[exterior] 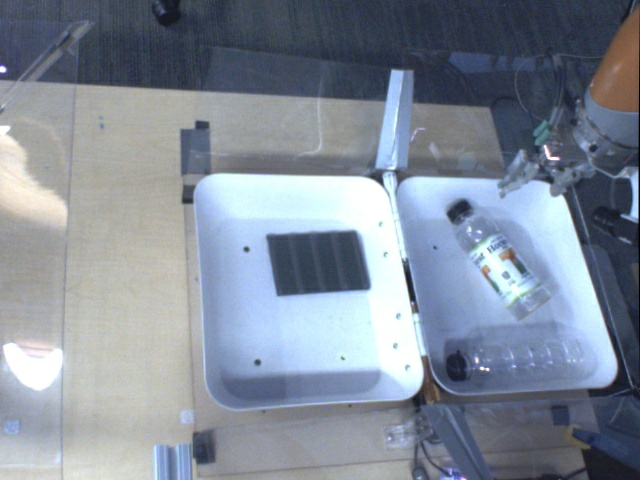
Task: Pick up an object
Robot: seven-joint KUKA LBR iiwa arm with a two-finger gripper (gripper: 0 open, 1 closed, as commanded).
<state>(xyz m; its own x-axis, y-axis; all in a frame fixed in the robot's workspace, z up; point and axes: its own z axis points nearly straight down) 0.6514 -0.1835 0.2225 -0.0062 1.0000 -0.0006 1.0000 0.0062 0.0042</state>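
A clear plastic bottle point(498, 259) with a black cap and an orange-and-green label lies slantwise in the right bin point(590, 298). A second clear bottle point(525, 358), ribbed, with its black cap to the left, lies along that bin's front wall. A dark grey ridged rectangular pad point(318, 262) lies flat in the middle of the left bin point(225, 298). My gripper point(537, 180) hangs over the right bin's far rim, up and to the right of the labelled bottle. It is open with nothing between its fingers.
A metal divider post point(396, 118) rises behind the seam between the bins. Cables and fixtures point(530, 88) crowd the bench behind the right bin. Bare wooden bench point(110, 268) under a clear sheet lies left of the bins.
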